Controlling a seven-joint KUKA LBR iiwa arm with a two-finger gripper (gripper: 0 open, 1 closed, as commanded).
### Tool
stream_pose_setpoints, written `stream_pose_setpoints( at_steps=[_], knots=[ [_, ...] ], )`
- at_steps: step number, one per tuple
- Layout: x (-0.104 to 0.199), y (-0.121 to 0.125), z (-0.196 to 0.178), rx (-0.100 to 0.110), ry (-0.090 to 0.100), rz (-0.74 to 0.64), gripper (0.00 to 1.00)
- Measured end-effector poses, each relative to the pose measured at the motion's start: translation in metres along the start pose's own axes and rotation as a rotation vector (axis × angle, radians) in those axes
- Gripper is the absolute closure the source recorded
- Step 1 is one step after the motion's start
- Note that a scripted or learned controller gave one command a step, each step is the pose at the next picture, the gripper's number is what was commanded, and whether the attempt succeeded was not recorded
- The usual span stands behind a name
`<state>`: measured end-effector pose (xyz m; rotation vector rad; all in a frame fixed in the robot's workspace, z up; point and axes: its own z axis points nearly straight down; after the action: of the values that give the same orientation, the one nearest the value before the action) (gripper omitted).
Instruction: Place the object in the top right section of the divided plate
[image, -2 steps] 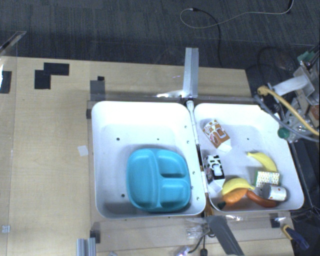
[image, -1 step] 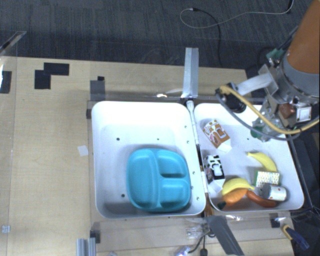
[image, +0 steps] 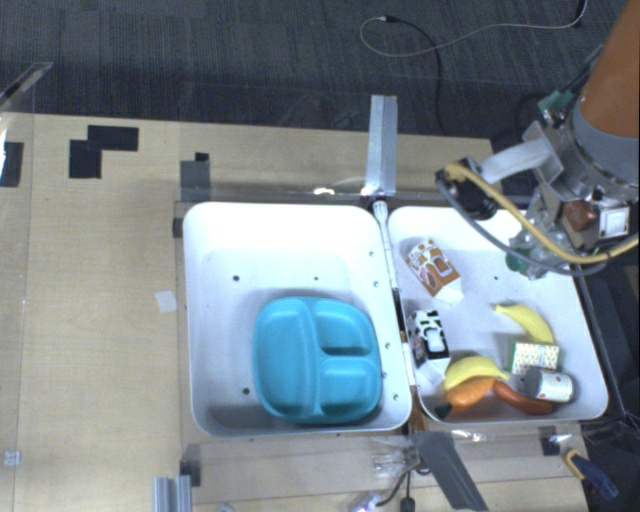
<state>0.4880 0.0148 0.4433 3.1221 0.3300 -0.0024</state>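
The gripper (image: 528, 262) hangs over the upper right corner of the right bin (image: 480, 238), and whether its jaws are open or closed I cannot tell, since the wrist and a looping yellow cable (image: 500, 215) hide them. Nothing shows between them. Below and to its left lies a small brown-and-white packet (image: 434, 270), and further down a black-and-white item (image: 430, 335) sits against the divider. Toward the bin's near edge things crowd together: a yellow banana (image: 527, 321), a second yellow fruit (image: 473, 372) resting on an orange carrot-like piece (image: 492, 395), a speckled block (image: 535, 356) and a grey cylinder (image: 548, 385).

Across the divider, in the left bin (image: 240, 250), the blue divided plate (image: 318, 358) waits with its compartments bare. The top right section (image: 345, 327) is the small one, so the drop needs care.

Which object is meant isn't clear from here. The pick looks ahead of us. The banana or the packet lie clear of their neighbours, the easier grabs. Come straight down, close across the narrow side, lift well above the divider, then release low over that small section.
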Motion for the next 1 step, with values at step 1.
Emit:
stream_pose_setpoints(
  at_steps=[1],
  knots=[
    [0.0008,0.0002,-0.0091,-0.001,-0.002,0.0,1.0]
  ],
)
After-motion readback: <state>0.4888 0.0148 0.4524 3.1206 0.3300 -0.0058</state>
